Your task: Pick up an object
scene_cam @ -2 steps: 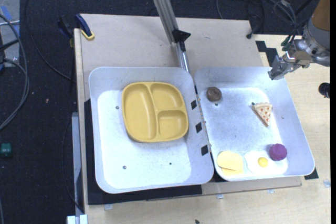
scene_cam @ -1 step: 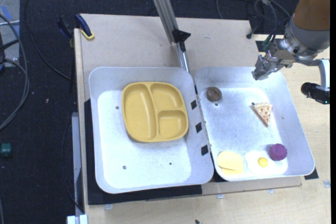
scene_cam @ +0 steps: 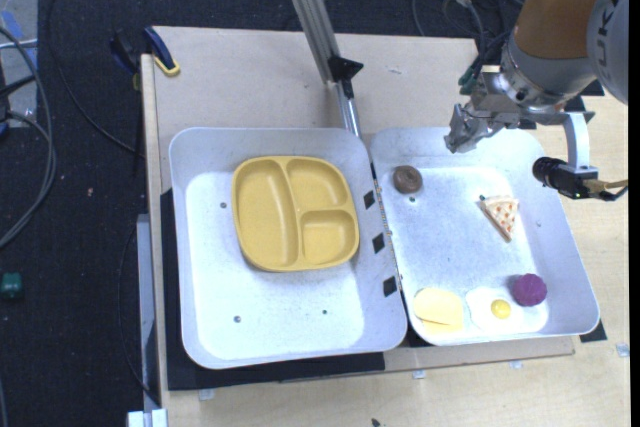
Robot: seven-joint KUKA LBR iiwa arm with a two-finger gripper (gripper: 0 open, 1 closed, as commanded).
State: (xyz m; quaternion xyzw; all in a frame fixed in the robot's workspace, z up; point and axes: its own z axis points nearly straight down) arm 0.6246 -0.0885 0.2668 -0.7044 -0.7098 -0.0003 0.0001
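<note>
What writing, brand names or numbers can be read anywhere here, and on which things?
"K": one large pale letter on the grey arm, at the picture's right edge; the rest of the name is cut off.
No other readable text: the yellow divided plate, the two white bins and the toy foods, such as the pizza slice, carry no lettering.

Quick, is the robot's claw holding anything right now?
Gripper: above the right bin's far edge, nothing seen in it; open or closed cannot be told.
</note>
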